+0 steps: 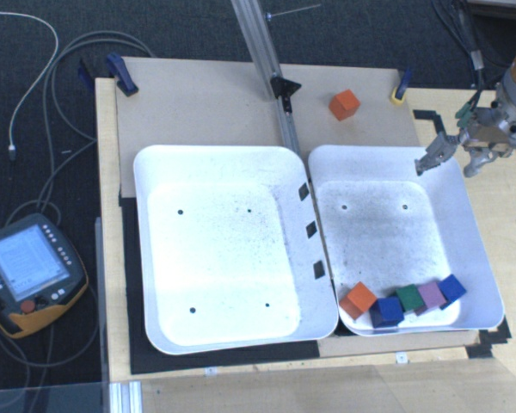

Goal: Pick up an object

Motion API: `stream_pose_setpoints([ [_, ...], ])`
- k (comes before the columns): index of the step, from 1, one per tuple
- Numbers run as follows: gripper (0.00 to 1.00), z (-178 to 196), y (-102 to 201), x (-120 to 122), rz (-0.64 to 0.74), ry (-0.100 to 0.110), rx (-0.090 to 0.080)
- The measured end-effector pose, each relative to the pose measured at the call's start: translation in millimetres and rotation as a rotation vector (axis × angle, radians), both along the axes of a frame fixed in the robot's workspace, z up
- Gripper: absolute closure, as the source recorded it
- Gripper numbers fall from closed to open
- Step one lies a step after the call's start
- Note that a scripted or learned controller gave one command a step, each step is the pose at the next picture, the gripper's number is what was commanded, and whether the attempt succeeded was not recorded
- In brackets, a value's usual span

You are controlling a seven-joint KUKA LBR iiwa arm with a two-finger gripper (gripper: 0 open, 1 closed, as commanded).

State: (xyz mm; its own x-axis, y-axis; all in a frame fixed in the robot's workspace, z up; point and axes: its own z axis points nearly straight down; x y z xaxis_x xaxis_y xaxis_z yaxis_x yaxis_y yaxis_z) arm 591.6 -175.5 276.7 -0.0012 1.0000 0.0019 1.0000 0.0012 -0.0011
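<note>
Several small blocks lie along the near edge of the right bin (464, 222): an orange block (358, 300), a dark blue block (386, 312), a green block (410, 299), a purple block (431, 295) and a blue block (451, 288). My gripper (456, 157) hovers over the bin's far right corner, well away from the blocks. Its fingers (433, 154) are spread apart with nothing between them.
The left bin (155, 188) sits beside the right one. Another orange block (345, 104) rests on the bench board behind the bins. A metal pole (256, 37) rises at the back centre. Clamps mark the board's far corners, and a teach pendant (26, 269) lies at left.
</note>
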Motion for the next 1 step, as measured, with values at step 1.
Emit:
stream_pose_setpoints([
  [1,1.0,11.6,0.7,1.0,0.003,-0.004,0.0],
])
